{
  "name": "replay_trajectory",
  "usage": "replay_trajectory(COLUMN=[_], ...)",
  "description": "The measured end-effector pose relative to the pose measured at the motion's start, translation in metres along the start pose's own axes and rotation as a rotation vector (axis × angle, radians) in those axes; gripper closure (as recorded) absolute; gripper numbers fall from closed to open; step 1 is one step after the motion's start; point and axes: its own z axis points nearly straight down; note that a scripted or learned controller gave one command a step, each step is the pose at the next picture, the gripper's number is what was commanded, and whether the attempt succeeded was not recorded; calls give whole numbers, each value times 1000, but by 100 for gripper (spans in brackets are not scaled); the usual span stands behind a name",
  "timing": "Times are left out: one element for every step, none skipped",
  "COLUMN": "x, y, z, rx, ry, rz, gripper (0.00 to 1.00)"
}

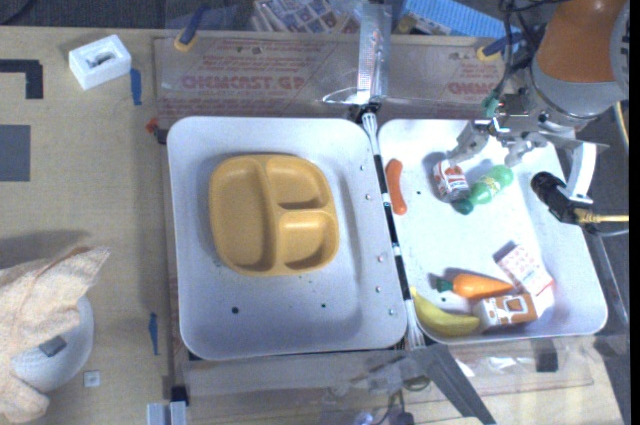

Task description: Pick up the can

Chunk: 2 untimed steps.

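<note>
The can [450,179], small with a red and white label, lies in the upper part of the right bin [570,253]. A green bottle [486,188] lies right against its right side. My gripper [493,147] hangs just above and behind these two, below the grey wrist and orange band. Its fingers are spread open, one fingertip [466,144] close above the can and the other over to the right of the bottle. Nothing is between the fingers.
Also in the right bin are a red sausage [397,186] by the left wall, and a carrot [478,286], a banana [445,317], a small carton [506,310] and a pink-white box [525,266] near the front. A yellow divided plate [274,212] sits in the left bin [190,243].
</note>
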Motion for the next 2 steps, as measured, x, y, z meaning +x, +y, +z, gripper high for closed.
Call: replay_trajectory(x=[5, 3], y=[16, 17], z=[117, 109], rx=[-5, -7], ry=[-2, -2], rz=[-153, -149], gripper=[0, 100])
